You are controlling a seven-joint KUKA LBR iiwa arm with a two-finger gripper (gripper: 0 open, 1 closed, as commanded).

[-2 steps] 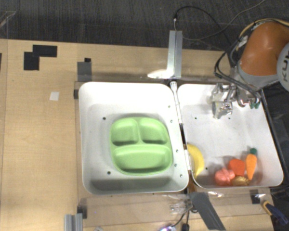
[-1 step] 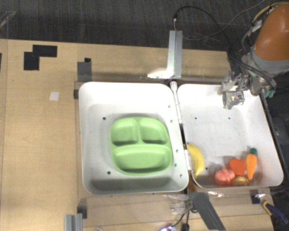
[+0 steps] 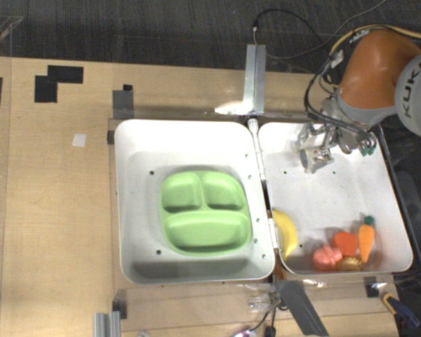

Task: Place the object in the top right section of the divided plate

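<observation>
The wooden counter [image 3: 49, 209] carries two shallow white bins side by side. The left bin [image 3: 137, 153] holds a green divided plate [image 3: 205, 210] lying flat near its middle, with two small sections along its far side and one wide section along its near side; all three sections show bare green, including the top right one. The right bin [image 3: 351, 188] holds a cluster of toy foods along its near edge: a yellow banana [image 3: 287, 232] lies in the near left corner, just beside the wall shared with the left bin; a pink piece [image 3: 327, 257] sits near the front wall; a red-orange piece [image 3: 346, 242] lies just behind it; a small yellow-brown piece [image 3: 349, 262] sits at the front between the pink piece and a carrot [image 3: 365, 240], which is orange with a green top and lies toward the right wall. The grey arm [image 3: 379, 69], with its orange band, reaches in from the right over the far right corner of the right bin. Its tool [image 3: 316, 156] hangs over the bare far part of that bin, well apart from the foods, and nothing sits between its fingers; whether they are spread or closed cannot be told.
</observation>
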